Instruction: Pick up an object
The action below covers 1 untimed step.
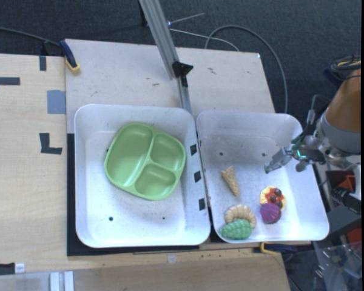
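Right bin [249, 126]: ice-cream cone [230, 180], croissant [239, 212], green grapes [236, 228], purple fruit [270, 213] and tart [272, 195] cluster near its near-right corner, loose for picking. End effector [278, 161] hovers over the right rim, empty; finger spread unclear. Left bin [85, 162]: green divided plate [145, 160].

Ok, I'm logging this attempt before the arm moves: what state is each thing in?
Green plate: upright in left bin, nothing on it.
Cone: lying flat in right bin.
Croissant: touching green toy.
Purple toy: touching yellow toy.
Gripper: above right bin, holding nothing.
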### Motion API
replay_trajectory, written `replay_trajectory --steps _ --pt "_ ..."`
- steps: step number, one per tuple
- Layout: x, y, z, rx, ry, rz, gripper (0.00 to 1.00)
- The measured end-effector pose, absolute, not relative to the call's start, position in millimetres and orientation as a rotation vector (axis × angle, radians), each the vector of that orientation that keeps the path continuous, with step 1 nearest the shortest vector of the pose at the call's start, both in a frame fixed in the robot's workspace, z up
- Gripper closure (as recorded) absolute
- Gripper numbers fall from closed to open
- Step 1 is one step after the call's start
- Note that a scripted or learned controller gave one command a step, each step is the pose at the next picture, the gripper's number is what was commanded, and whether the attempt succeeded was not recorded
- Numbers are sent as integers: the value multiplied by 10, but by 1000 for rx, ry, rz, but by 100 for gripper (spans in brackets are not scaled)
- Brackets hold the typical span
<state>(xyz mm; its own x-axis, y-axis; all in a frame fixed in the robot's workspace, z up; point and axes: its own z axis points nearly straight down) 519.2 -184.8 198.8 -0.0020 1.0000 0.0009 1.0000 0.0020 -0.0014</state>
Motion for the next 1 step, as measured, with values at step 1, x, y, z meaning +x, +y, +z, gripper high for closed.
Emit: replay_trajectory --steps 1 --pt "5164 -1902 1532 -2217 -2219 6 0"
